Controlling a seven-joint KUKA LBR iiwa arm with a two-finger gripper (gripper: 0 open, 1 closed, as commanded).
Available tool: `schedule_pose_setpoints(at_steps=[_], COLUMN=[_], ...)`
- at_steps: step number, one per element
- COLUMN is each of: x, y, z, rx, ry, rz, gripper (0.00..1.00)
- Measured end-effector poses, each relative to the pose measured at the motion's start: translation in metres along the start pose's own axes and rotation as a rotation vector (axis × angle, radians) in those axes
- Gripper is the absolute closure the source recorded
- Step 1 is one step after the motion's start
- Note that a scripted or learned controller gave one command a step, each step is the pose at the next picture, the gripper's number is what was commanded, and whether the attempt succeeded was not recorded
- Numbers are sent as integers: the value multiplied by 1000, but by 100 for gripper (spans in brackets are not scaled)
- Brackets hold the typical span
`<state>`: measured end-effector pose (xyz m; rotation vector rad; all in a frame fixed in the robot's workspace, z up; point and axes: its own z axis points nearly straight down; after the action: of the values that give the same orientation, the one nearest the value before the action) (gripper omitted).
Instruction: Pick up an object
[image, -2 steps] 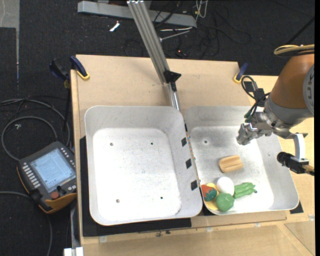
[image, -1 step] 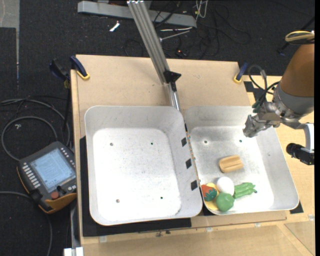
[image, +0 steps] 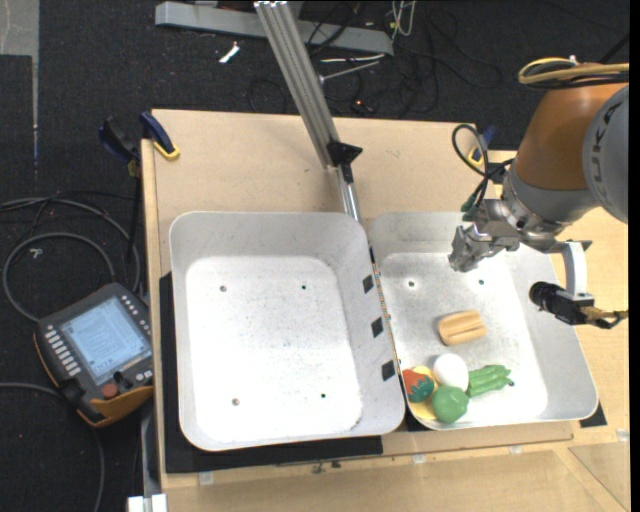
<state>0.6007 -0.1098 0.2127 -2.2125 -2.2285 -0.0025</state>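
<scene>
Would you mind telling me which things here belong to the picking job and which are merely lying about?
Belong to the job:
gripper, above the right bin
tan bread-like block
white egg-like ball
green pepper-like toy
round green toy
red and yellow toy

Lying about:
left bin
teach pendant
blue and yellow clamp
cables

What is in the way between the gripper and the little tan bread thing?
Nothing visible. The gripper hangs over bare floor of the right bin, and the tan bread piece lies below it in the view, apart from the other toys.
</scene>
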Motion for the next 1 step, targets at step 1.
schedule_pose_setpoints(at_steps=[1], x=[62], y=[3], z=[-3], rx=[0], ry=[1], rz=[-1], gripper=[100])
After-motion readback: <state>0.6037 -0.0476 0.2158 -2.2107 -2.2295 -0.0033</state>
